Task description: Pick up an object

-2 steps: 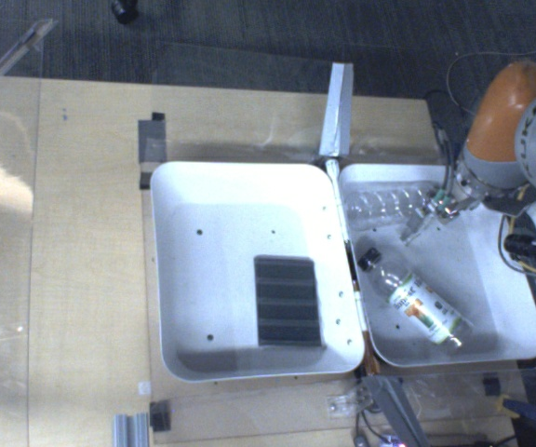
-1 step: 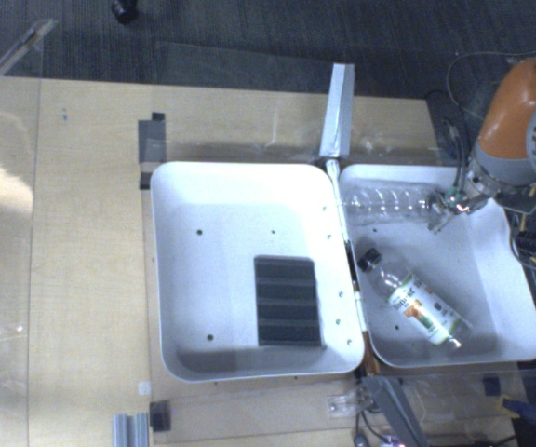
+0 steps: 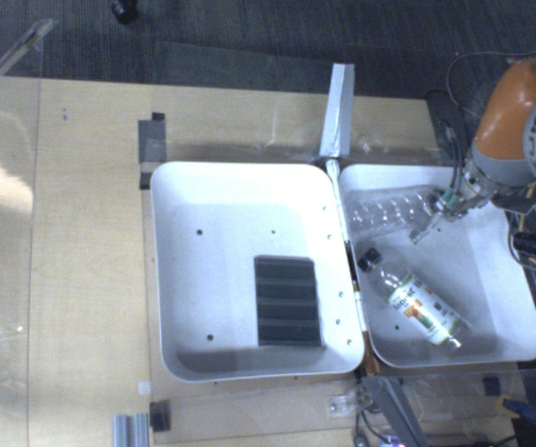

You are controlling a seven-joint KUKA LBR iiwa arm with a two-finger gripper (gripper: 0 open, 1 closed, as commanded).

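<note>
We are seeing the gripper hovering over the right bin; fingers' state: cannot tell. Bottle is lying there; black ribbed block is sitting in the left bin.

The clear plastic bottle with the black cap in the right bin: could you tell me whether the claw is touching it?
Apart. The camera view shows bare white bin floor between the claw and the clear plastic bottle.

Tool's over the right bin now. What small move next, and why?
Probably shift the tool toward the near-left and lower it over the clear bottle. The tool sits at the right bin's far side, apart from the bottle, which lies flat and slanted near the bin's middle.
</note>
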